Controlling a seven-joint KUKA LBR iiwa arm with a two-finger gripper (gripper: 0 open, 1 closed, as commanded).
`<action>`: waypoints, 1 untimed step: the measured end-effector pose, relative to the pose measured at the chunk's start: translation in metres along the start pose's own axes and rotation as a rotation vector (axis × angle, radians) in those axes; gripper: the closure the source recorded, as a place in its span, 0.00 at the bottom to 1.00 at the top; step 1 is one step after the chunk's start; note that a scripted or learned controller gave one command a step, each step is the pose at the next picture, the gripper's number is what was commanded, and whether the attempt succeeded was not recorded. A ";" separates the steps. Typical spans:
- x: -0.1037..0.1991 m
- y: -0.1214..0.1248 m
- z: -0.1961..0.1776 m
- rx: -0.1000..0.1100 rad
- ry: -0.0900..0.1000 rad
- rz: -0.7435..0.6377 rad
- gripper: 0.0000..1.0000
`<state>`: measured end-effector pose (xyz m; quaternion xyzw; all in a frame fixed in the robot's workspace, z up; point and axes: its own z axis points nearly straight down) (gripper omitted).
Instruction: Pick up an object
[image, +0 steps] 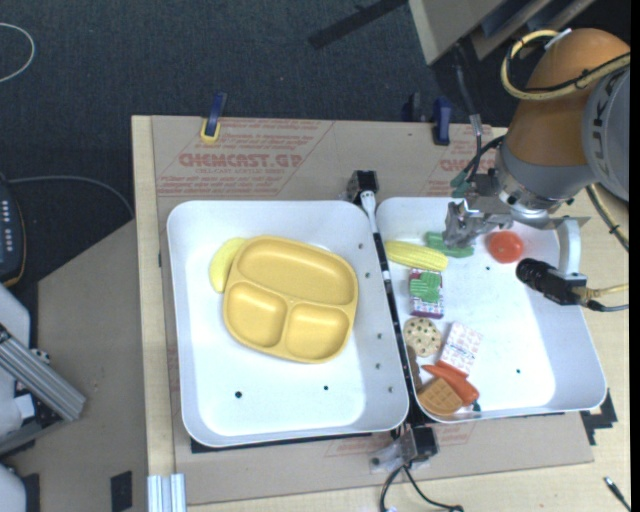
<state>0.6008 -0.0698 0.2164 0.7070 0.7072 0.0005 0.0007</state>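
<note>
waffle (441, 396) lies at the right bin's (560, 350) near edge; gripper (458, 228) over the corn's (416, 256) far end, grip state unclear.

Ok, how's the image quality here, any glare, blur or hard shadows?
Camera view: lighting is even and soft; the white bins look bright but keep their detail. The yellow tray shows faint sheen and is sharp. The small items near the gripper are slightly soft. Shadows are weak.
</note>
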 end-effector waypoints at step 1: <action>0.007 -0.010 -0.003 0.004 0.002 -0.001 1.00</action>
